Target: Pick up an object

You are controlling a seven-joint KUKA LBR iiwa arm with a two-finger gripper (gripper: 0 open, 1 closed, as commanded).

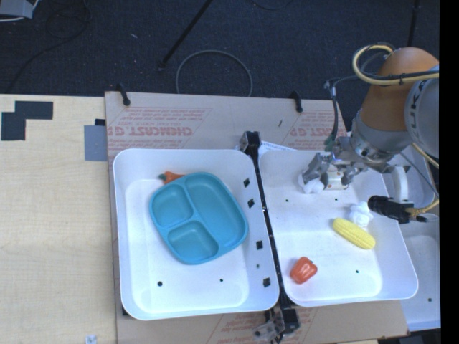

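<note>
At about one o'clock in the right bin [393,287], my gripper [320,179] sits low, fingers apart around a small white object [312,186], not yet clamped. I judge this the grasp step. Next I need to close, then lift straight. Corn [353,233] and red pepper [303,270] lie toward five o'clock, well apart.

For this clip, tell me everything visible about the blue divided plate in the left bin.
The blue divided plate looks like smooth, moulded teal-blue plastic, a rounded rectangle with three recessed compartments: one long one on the side nearer the right bin, two smaller ones on the other side. It lies flat, open side up, turned at an angle on the floor of the left white bin. A small orange object peeks from under its far edge.
</note>
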